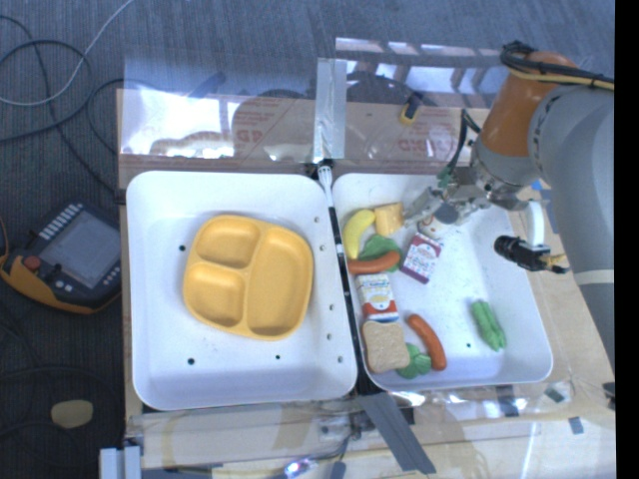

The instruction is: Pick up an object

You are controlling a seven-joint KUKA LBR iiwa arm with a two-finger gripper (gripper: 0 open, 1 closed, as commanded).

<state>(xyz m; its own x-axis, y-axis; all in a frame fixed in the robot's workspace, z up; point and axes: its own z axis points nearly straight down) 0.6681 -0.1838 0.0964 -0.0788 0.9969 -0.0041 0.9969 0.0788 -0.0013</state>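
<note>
Gripper (437, 211) hung low at right bin (519, 312) far end, finger state unclear, just above red carton (421, 258), nothing visibly held, bread slice (384, 344) and sausage (426, 338) sat nearest, green pod (488, 324) beside, banana (356, 232) farther back, yellow tray (248, 275) in left bin (165, 297)

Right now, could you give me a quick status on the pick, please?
Gripper low over right bin, nothing seen held. Red carton just below it. Banana, hot dogs crowd nearby.

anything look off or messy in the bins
Nothing spilled or damaged. The toy food is crowded along the left side of the right bin, some pieces overlapping, while the yellow divided plate sits flat in the left bin.
</note>
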